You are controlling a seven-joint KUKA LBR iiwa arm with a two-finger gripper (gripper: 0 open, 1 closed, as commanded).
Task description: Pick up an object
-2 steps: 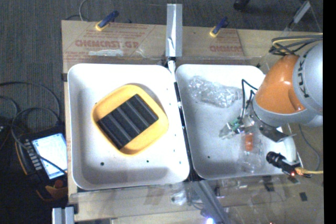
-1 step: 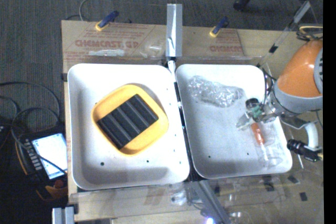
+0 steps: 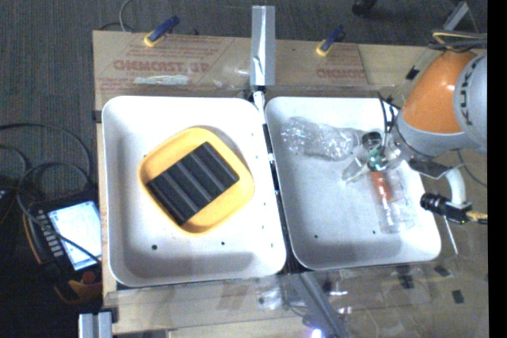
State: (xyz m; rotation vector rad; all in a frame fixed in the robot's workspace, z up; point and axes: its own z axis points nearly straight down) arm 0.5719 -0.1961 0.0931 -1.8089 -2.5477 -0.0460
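A yellow block with a black ribbed top [image 3: 196, 178] lies tilted in the left bin [image 3: 127, 249]. In the right bin [image 3: 333, 245] a crumpled clear plastic wrapper [image 3: 317, 138] rests near the back. A clear tube with an orange part inside [image 3: 386, 194] lies toward the right wall. The grey arm with its orange band [image 3: 444, 103] leans in from the right. Its gripper [image 3: 375, 156] sits low over the right bin, between the wrapper and the top end of the tube. Small dark and greenish parts show there.
Brown cardboard [image 3: 182, 63] lines the bench behind the bins, held by two blue-and-yellow clamps [image 3: 161, 29]. A metal post [image 3: 262, 47] stands at the gap between the bins. Cables and a small screen [image 3: 75, 229] lie on the floor to the left.
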